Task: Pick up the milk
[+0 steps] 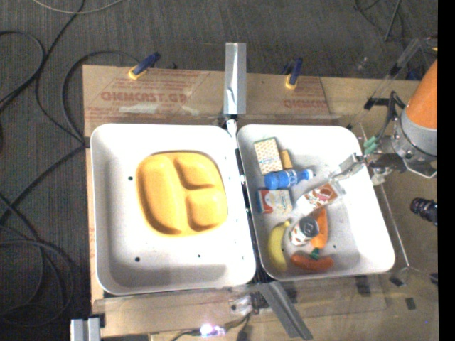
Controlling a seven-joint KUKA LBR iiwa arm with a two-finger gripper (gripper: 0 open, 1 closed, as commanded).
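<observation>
The milk looks to be the small red-and-white carton (274,202), lying in the middle of the right bin (370,219) below a blue bottle (288,178). My gripper (345,172) hangs over the bin's upper right part, to the right of the carton and well apart from it. Its tip is just above the top end of a white bottle with a red label (313,203). Nothing shows held in it.
The right bin also holds a cream-and-green box (266,153), a banana (276,246), an orange carrot (321,230) and a red sausage (313,263), crowded together. The left bin (114,212) holds a yellow divided tray (183,192). A metal post (234,84) stands behind the bins.
</observation>
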